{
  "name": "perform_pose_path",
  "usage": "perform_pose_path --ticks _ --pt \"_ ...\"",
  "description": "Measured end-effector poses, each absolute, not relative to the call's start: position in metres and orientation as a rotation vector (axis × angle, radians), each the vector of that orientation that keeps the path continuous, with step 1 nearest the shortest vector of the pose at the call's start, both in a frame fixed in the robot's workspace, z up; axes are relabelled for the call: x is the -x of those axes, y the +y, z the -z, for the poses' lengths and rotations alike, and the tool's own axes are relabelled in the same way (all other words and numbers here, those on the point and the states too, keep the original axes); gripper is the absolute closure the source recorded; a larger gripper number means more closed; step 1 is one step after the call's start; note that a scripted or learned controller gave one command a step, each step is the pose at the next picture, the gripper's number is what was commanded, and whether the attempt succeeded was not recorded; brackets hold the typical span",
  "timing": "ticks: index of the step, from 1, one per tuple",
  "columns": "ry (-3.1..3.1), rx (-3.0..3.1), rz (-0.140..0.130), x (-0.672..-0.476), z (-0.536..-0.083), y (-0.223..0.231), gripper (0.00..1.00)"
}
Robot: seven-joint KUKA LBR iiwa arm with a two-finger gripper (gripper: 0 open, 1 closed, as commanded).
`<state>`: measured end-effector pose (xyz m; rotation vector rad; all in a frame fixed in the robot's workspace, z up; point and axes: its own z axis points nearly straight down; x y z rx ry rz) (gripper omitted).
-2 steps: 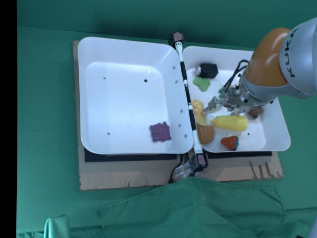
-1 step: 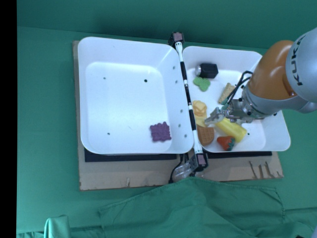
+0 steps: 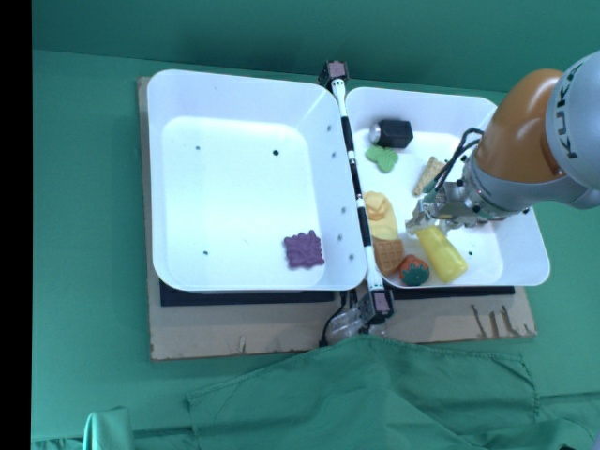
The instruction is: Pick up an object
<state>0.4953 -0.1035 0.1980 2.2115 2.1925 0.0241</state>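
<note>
Camera view looks down on two white bins sitting side by side on the table. The right bin [image 3: 525,265] holds most of the toys. The gripper [image 3: 424,216] hangs low in that bin, at the end of the grey and orange arm [image 3: 525,148] that comes in from the right. I cannot tell what state the gripper is in, because it is small and partly hidden by the wrist.

The yellow bottle [image 3: 442,253] lies just below the gripper, so close they seem to touch. Its long side runs on a slant, from up near the gripper down toward the bin's front wall. That looks like the easiest thing to grab.

Other toys crowd around it. A red and green strawberry [image 3: 413,270] sits right beside the bottle's lower end. An ice cream cone [image 3: 383,232] lies to its left. A tan piece [image 3: 429,172], a green leaf shape [image 3: 382,157] and a black block [image 3: 394,133] lie farther up. There is bare floor to the bottle's right.

The left bin [image 3: 234,111] holds only a purple bunch of grapes [image 3: 304,249], well apart from the gripper.
</note>
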Motion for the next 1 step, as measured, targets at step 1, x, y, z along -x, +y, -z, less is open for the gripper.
perform_pose_path --ticks 1 --pt "2.186 -2.213 -0.027 -0.496 -0.209 -0.1044 1.0"
